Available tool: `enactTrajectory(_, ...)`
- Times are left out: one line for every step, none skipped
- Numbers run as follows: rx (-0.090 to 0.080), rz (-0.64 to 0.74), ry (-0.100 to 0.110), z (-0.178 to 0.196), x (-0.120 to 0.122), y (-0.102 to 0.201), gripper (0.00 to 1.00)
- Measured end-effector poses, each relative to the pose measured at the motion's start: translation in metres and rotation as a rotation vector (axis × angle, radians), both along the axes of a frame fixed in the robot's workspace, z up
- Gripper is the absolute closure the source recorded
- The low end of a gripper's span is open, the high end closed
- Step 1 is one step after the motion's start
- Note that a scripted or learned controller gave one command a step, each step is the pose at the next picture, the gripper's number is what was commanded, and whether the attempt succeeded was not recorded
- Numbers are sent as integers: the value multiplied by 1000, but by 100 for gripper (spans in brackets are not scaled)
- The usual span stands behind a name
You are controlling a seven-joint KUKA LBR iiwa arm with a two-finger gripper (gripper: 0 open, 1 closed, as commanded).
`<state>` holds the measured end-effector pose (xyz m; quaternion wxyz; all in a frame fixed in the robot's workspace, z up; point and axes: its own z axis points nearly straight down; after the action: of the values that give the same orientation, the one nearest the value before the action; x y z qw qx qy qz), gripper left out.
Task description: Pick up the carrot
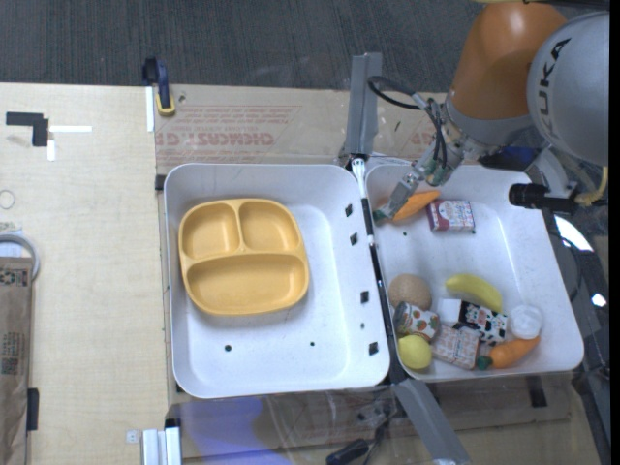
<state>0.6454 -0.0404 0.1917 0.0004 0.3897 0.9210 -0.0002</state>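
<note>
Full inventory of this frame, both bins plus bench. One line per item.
Left bin: 1, white, left of the divider.
Plate: 1, yellow, three compartments, in left bin.
Right bin: 1, white, right of the divider.
Carrot: 1, orange, top left of right bin, at the end effector's tip.
Second carrot: 1, orange, lower right corner of right bin.
Small box: 1, red and white, right of the upper carrot.
Banana: 1, yellow, mid right bin.
Brown round fruit: 1, lower left of right bin.
Lemon: 1, yellow, bottom left of right bin.
Patterned packets: several, bottom of right bin.
Arm: 1, grey and orange, upper right.
End effector: 1, above the upper carrot.
</note>
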Motion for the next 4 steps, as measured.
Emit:
enactTrajectory(0,-291,0,-59,6,-61,0)
enactTrajectory(-1,-258,-2,-56,14,-80,0)
enactTrajectory(-3,1,4,-95,13,-65,0)
enactTrajectory(-5,-1,-11,-84,16,-66,100)
